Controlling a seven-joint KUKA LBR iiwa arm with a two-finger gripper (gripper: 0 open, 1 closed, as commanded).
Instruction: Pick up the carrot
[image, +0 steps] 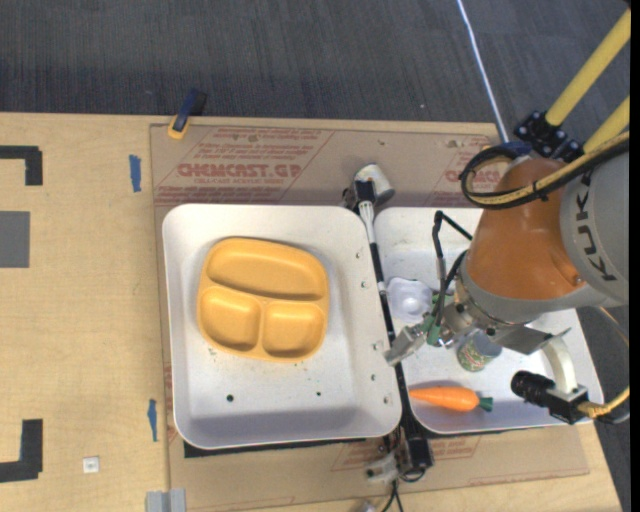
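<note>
The carrot (447, 399), orange with a small green top at its right end, lies flat near the front edge of the right bin (520, 419). My gripper (428, 335) hangs over the left part of that bin, a little behind the carrot and apart from it. The orange wrist band and grey arm cover most of the bin behind it. Nothing is visibly held.
The left bin (190, 330) holds a yellow three-compartment plate (264, 297). A white object (406, 296) lies in the right bin beside the gripper. A black clamp runs along the divider between the bins (378, 270). Cables cross at the upper right.
</note>
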